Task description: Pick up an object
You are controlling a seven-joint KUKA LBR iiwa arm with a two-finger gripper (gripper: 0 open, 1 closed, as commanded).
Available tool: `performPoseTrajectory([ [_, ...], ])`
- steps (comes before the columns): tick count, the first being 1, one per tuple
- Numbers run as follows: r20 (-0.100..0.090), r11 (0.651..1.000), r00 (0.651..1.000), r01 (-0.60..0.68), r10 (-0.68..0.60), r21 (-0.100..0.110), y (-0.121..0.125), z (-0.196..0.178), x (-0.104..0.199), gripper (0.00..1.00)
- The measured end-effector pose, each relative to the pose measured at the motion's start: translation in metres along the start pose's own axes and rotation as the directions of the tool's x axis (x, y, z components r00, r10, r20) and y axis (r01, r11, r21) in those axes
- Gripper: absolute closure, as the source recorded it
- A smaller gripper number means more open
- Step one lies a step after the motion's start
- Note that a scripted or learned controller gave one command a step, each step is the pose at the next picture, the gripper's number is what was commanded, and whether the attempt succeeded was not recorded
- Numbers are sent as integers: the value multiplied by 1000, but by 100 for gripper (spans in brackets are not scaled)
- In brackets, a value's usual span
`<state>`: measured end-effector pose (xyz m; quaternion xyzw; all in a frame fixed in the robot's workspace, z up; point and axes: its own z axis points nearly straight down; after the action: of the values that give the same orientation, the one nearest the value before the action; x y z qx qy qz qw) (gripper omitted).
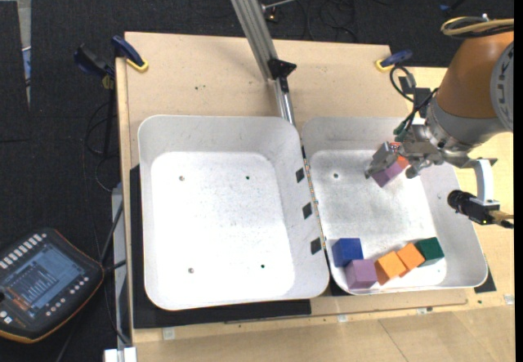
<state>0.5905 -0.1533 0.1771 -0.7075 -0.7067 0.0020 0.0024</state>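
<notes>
Purple block (pixel 391 169) sits clamped between the fingers of the gripper (pixel 386 166), raised off the right bin (pixel 466 213) floor toward its twelve o'clock edge, clear of four blocks at six o'clock.

My glossy orange-banded arm (pixel 482 74) above matt, speckled white plastic bins (pixel 163 140), pale raw-wood bench (pixel 212 74), smooth coloured blocks (pixel 391 265).
</notes>
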Motion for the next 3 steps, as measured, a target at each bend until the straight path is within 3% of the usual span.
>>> performPoseTrajectory([
  [2,1,1000,1000,1,-1,-3,2,84,-1,0],
  [3,1,1000,1000,0,0,-8,3,72,-2,100],
])
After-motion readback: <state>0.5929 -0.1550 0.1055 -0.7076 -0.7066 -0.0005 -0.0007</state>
